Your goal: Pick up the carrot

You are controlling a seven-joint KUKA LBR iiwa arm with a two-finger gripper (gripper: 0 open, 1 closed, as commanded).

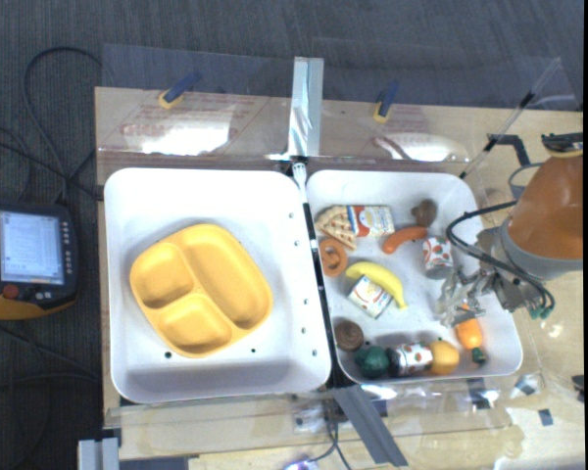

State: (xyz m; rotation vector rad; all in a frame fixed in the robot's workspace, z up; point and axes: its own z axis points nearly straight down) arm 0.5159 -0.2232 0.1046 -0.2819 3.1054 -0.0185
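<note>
Reading the bench from 9 o'clock to 3 o'clock, the first item is a handheld control pendant (pixel 26 259), which lies on the dark floor at far 9 o'clock with its cable looping upward. The left bin (pixel 122 360) comes next and holds a yellow divided plate (pixel 200 287) with three compartments, set near the bin's centre.

A central divider (pixel 306 116) stands between the two bins at 12 o'clock. The right bin (pixel 461 189) holds the loose items. At its 11 o'clock corner lie a waffle-patterned piece (pixel 335 226) and a small printed carton (pixel 375 220). Just below them is a brown ring (pixel 333 258). A banana (pixel 377 277) lies at the bin's centre, touching a small white package (pixel 370 299). An orange-red sausage-shaped item (pixel 404 238) lies toward 1 o'clock, near a brown lump (pixel 424 211) and a small red-and-white can (pixel 436 255).

Along the 6 o'clock wall, in order, sit a brown disc (pixel 349 335), a dark green item (pixel 373 361), a tipped jar (pixel 410 358) and a yellow-orange fruit (pixel 446 357).

The carrot (pixel 468 335) lies at the bin's 4 o'clock corner, orange body with green at its lower end.

The gripper (pixel 458 302) hangs just above and beside the carrot. Its state cannot be determined from this view; no item is visibly clamped. The arm (pixel 554 213) enters from 3 o'clock.
</note>
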